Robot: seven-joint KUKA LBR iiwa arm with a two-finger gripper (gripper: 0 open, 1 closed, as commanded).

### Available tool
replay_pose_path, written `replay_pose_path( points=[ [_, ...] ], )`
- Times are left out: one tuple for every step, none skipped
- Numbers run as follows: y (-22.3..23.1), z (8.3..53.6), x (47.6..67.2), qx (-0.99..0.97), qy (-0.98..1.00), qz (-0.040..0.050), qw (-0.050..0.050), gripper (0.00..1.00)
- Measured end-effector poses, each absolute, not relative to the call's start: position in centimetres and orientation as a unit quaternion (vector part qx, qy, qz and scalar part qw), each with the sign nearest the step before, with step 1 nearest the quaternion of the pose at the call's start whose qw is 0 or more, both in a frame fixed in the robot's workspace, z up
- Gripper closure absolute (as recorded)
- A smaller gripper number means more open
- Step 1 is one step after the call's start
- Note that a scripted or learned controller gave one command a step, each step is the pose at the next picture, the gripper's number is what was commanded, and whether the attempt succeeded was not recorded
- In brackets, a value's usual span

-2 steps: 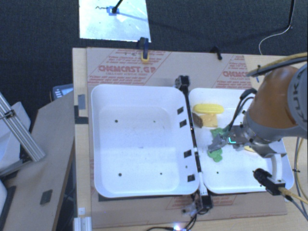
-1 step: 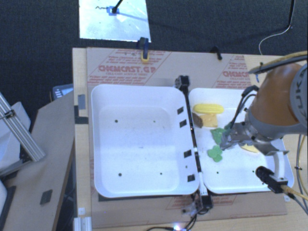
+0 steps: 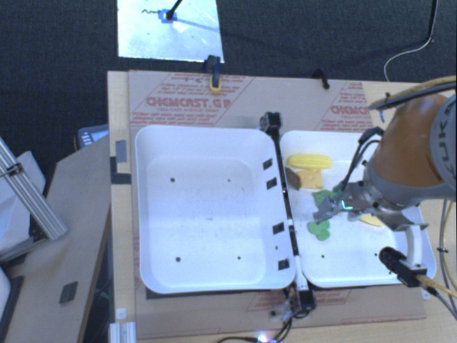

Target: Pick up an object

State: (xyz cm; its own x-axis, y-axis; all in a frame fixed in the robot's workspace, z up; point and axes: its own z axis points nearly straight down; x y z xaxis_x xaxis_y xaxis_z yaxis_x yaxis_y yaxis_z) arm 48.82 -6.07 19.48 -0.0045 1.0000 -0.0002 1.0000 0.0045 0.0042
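Toward three o'clock of the right-hand bin [image 3: 335, 281], the gripper [image 3: 330, 207] hangs over a green object [image 3: 319, 227] (probably light, soft and floppy, best pinched across its thicker middle), its claw state impossible to tell.

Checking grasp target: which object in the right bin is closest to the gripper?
The green object, right at the gripper. The yellow object and the brown block lie farther back, toward the bin's far edge.

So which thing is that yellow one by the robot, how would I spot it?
Look in the right bin, at its far end. The yellow object lies there, long and banana-like, just above a tan block. It is the brightest yellow piece, farther back than the green bits.
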Motion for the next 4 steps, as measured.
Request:
replay_pose_path(
  points=[
    [-10.3,7.9,48.6,0.709,0.706,-0.0010,-0.001,0.00],
    [-10.0,9.5,48.8,0.706,0.708,0.0009,0.001,1.00],
    [-10.0,9.2,52.6,0.705,0.709,0.0013,0.002,1.00],
    [-8.6,8.8,49.0,0.707,0.707,0.0038,0.007,1.00]
  ],
)
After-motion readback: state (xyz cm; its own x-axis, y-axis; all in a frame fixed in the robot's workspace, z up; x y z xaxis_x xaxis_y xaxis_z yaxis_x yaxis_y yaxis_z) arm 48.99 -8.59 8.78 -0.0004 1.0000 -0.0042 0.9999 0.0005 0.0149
